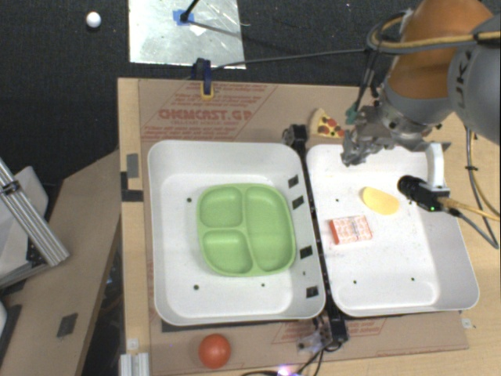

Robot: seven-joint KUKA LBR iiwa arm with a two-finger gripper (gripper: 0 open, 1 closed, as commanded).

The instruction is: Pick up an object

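Your gripper (354, 153) sits at the upper left corner of the right bin (438, 288), hanging below the grey wrist and the orange band of the arm (438, 45), which comes in from the upper right of the frame. You cannot tell from this view how the tool is set; nothing is seen held in it.

Just below and right of the gripper, apart from it, you see a yellow oval piece (381, 200) lying flat on the bin floor. Below and left of that, near the bin's middle, lies a small red-and-white packet (350, 229). To the right of the yellow piece a black fitting with a white bracket (427, 185) reaches over the bin.

Above the gripper, outside the bin on the brown board, a toy pizza slice (326, 124) lies just beside the bin's upper rim.

The left bin (176, 288) holds a green divided tray (246, 229) lying flat near its middle.

At the lower edge of the frame, below the left bin, an orange-red ball (214, 350) rests on the board. A small white ball (94, 19) sits on the dark surface at the upper left.
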